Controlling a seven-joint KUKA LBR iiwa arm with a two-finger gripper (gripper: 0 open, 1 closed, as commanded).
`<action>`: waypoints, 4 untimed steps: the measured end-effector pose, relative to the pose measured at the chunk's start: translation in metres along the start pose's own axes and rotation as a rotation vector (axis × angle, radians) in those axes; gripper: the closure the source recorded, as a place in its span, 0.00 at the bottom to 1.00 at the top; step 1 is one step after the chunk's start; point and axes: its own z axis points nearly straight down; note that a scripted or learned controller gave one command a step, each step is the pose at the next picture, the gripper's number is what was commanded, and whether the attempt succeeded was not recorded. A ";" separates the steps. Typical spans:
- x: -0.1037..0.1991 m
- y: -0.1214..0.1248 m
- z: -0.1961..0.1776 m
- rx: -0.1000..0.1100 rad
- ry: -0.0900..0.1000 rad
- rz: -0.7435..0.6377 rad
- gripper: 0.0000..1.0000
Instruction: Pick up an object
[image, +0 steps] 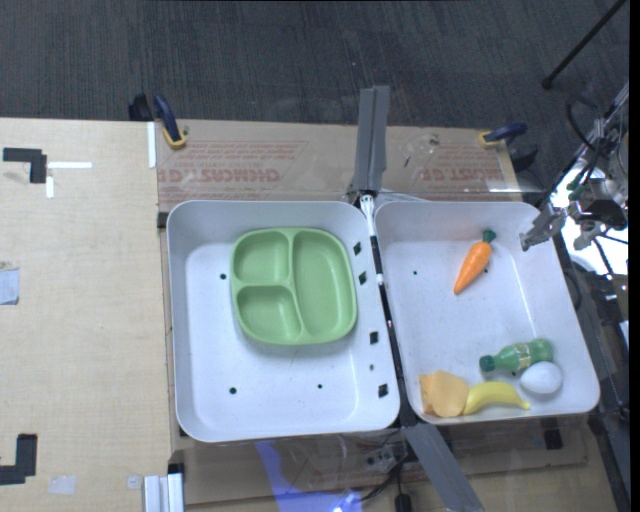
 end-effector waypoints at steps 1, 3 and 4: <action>0.000 0.000 0.000 0.000 0.000 0.000 0.00; 0.021 0.024 0.138 -0.001 -0.001 0.000 1.00; 0.029 0.055 0.147 -0.003 -0.002 -0.077 1.00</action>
